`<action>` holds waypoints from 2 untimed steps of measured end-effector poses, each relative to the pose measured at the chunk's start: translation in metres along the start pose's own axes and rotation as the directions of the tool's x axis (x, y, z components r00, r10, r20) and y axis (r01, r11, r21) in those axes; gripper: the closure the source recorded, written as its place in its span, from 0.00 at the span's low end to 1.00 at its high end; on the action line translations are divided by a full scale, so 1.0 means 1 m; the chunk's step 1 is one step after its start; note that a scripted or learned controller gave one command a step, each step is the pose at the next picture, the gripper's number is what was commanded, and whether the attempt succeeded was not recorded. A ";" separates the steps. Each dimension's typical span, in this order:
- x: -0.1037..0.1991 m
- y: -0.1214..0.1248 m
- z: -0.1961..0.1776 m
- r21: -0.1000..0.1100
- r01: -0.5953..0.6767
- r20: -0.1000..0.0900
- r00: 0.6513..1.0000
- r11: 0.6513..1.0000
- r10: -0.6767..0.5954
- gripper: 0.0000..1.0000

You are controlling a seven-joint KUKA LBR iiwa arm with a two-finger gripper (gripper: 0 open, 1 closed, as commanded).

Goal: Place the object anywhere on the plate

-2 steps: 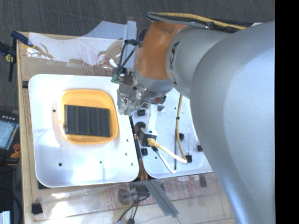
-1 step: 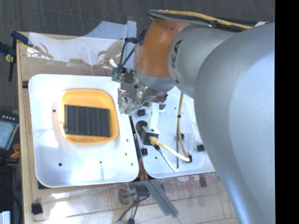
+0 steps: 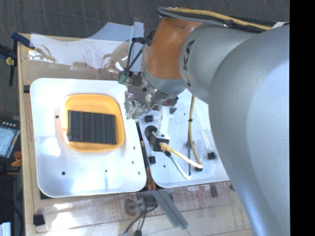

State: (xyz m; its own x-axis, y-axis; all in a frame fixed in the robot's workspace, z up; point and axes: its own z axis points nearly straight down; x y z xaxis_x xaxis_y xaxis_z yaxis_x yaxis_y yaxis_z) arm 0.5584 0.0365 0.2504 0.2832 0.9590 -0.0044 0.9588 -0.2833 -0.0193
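Grey arm (image 3: 246, 107), item nearest the lens: fills the right side of the camera view and reaches in toward the middle. An orange band (image 3: 165, 48) sits above the wrist.

End effector (image 3: 131, 107): metal, pointing down, hanging over the seam where the two bins meet, just beside the plate's right edge. Whether it is spread or closed cannot be told from this angle. Nothing can be seen held in it.

Left bin (image 3: 44, 156): white, shallow, rounded corners, brightly lit along its near side. A few small dark dots mark its floor near the front.

Plate (image 3: 93, 101): yellow, a rounded square, lying flat in the upper middle of the left bin.

Dark ribbed slab (image 3: 93, 127): rectangular, with lengthwise grooves, lying flat on the plate. It covers most of the plate's centre, with yellow rim showing on all sides, and it sits apart from the end effector.

Right bin (image 3: 209, 175): white, touching the left bin along its side, its far half covered by the arm. One small black piece (image 3: 151, 159) lies near the left wall. A second small black piece (image 3: 211, 155) lies toward the right, and both are too small to name.

Bench (image 3: 88, 213): pale wood, carrying both bins, with a clear sheet spread over its far edge.

Floor (image 3: 74, 4): dark, beyond the bench at the top.
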 end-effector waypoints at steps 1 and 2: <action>0.001 0.000 -0.009 0.004 0.009 0.001 1.000 1.000 -0.009 1.00; -0.055 0.000 0.061 -0.013 0.324 0.002 0.946 0.946 -0.324 1.00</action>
State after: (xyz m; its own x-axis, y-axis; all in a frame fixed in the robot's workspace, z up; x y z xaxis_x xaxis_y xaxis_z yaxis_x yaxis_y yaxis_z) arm 0.5412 -0.0166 0.1899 -0.0430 0.9991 0.0003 0.9991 0.0430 -0.0068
